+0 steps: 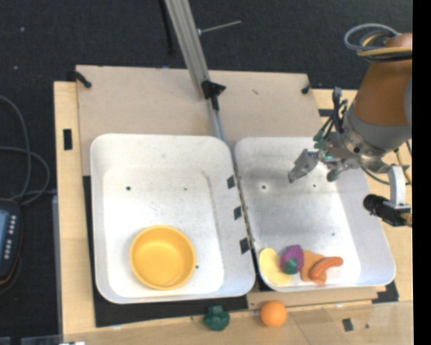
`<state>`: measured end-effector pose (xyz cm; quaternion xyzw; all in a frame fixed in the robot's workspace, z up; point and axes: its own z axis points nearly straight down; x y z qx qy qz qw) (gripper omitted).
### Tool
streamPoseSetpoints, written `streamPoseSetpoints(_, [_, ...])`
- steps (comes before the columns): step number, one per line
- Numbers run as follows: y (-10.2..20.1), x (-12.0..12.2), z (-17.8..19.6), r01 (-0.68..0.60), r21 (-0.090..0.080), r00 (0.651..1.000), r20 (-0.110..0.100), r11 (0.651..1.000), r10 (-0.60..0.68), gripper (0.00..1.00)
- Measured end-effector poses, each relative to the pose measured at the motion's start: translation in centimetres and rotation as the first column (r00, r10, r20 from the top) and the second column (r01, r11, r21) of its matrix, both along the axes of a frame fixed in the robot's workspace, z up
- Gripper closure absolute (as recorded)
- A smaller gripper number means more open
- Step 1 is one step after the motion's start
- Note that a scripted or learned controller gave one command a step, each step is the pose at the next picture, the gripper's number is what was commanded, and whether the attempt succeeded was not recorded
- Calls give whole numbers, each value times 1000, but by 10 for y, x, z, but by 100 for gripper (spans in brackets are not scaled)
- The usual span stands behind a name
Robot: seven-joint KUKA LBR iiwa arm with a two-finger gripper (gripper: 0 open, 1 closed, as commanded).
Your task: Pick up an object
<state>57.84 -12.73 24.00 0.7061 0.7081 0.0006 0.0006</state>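
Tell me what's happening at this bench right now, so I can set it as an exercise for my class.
A grey robot arm with an orange band reaches in over the right-hand shallow white bin, its pincer above the bin's upper part with nothing between its fingers. The small toys, a purple piece, an orange sausage-shaped piece and a pale yellow piece, lie clustered at that bin's near edge. A round yellow plastic bowl sits in the left-hand white bin.

Yellow bowl (pixel 162 256); white bins (pixel 115 157)
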Motion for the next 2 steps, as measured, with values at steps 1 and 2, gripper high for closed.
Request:
streamPoseSetpoints(1, [0,0,0,1,0,1000,0,1000,-1,0])
streamPoseSetpoints(2, [0,-3,-43,3,-1,1000,-5,1000,-3,0])
